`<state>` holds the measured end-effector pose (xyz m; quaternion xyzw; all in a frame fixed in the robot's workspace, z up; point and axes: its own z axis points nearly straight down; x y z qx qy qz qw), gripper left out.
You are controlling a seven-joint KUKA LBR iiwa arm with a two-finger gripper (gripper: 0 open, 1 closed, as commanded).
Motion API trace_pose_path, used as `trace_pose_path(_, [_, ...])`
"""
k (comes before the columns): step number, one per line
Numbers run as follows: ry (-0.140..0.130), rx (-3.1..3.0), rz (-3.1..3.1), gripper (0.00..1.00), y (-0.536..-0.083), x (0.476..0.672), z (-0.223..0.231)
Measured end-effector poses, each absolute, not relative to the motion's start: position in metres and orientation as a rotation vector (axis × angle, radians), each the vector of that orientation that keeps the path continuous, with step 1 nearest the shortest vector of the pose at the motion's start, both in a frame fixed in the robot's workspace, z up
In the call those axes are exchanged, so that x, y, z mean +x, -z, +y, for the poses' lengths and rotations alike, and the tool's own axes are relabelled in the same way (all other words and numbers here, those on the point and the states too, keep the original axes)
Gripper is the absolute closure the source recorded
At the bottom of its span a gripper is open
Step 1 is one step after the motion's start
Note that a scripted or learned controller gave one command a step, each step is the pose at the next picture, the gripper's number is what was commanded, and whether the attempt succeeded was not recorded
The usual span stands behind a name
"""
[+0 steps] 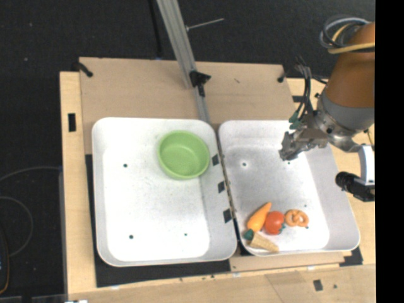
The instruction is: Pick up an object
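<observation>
Looked down on the table (126, 87) and found two white bins side by side. Spotted the grey arm (350, 87) with its orange band reaching in from the right. Caught the end effector (291, 145) over the far half of the right bin (328, 169), above bare speckled floor, angled down and to the left. Could not tell how far open it was: too dark and too small to read. Saw nothing gripped in it. Picked out the candidates for pick-up bunched at the near edge of that same bin, well apart from the end effector. Made out an orange carrot (258, 217) lying on a slant, and a red tomato-like piece (274, 223) touching its right side. Noted a small orange pretzel-shaped piece (297, 218) just beside the red one, further right. Found a pale cone-shaped piece (262, 243) tucked against the near rim, just under the carrot's lower end. Over in the left bin (101, 169), saw a green bowl (184, 154) sitting upright toward the far right part, near the divide between the bins. Noticed a grey metal bar (173, 30) slanting down from the top edge toward the gap between the bins.
</observation>
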<state>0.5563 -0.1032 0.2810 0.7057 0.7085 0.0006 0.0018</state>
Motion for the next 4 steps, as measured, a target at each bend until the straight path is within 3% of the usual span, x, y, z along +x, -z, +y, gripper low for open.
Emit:
trace_pose_path(3, [0.000,2.215,2.229,1.00,-0.252,0.537,0.029])
trace_pose_path(4, [-0.003,2.213,2.232,1.00,-0.256,0.520,0.081])
